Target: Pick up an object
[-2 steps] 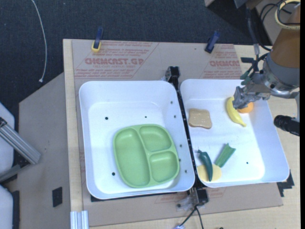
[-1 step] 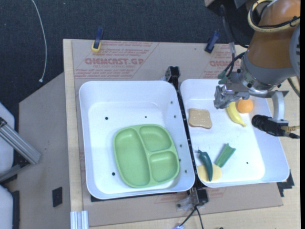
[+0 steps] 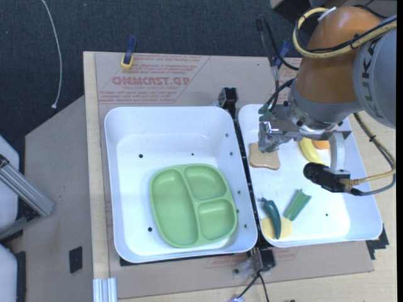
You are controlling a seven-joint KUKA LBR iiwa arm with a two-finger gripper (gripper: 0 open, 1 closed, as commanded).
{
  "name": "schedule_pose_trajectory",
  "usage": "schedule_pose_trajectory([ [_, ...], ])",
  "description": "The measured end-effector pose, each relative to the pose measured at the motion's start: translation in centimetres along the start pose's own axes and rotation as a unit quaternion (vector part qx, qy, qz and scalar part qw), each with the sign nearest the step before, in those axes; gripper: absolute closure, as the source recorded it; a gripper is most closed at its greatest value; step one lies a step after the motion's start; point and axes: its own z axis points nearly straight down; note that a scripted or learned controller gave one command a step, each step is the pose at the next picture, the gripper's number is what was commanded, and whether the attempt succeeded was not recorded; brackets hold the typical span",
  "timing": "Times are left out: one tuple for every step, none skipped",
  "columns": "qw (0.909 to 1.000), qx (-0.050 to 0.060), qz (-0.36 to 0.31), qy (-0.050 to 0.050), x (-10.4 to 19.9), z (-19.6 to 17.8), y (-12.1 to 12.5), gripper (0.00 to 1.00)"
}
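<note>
The gripper (image 3: 269,145) is hovering over a tan cookie-shaped toy (image 3: 264,159) at the right bin's (image 3: 359,222) nine o'clock edge, jaw state unclear; the grasp looks yet to come, needing descent and closure.

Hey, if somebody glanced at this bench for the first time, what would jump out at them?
Most likely the big orange band of the arm, looming over the right bin, with the gripper down just above a tan cookie-shaped piece. Next, the green divided plate lying in the left bin. A few small toy foods sit near the right bin's front edge.
</note>
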Motion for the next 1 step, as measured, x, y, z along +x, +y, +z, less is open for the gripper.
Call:
schedule_pose_trajectory([
  [1.0000,0.000,0.001,-0.001,4.65,1.78,-1.01,1.00],
])
